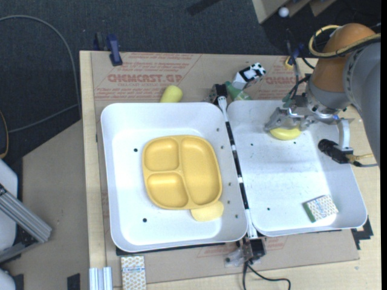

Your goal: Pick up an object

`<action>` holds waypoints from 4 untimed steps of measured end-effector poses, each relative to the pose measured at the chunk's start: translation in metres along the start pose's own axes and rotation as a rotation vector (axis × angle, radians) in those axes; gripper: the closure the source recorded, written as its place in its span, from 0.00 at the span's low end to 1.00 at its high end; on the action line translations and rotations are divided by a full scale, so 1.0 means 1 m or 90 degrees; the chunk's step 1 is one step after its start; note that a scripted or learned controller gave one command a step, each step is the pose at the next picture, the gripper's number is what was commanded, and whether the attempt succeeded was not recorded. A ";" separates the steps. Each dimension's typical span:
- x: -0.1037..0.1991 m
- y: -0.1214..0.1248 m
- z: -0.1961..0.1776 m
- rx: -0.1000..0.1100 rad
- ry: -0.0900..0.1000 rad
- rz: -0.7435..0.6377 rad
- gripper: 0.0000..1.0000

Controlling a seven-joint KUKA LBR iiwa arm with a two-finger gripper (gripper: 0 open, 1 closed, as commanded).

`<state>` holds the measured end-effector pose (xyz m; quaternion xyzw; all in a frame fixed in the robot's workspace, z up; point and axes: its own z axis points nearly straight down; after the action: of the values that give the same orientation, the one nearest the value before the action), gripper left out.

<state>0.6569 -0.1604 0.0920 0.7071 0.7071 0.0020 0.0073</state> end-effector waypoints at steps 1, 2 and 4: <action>0.002 0.002 -0.011 -0.004 0.001 -0.001 1.00; -0.042 0.011 -0.083 0.006 0.003 0.000 1.00; -0.060 -0.058 -0.043 0.010 0.005 0.000 1.00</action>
<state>0.5981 -0.2204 0.1350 0.7072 0.7071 -0.0004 -0.0009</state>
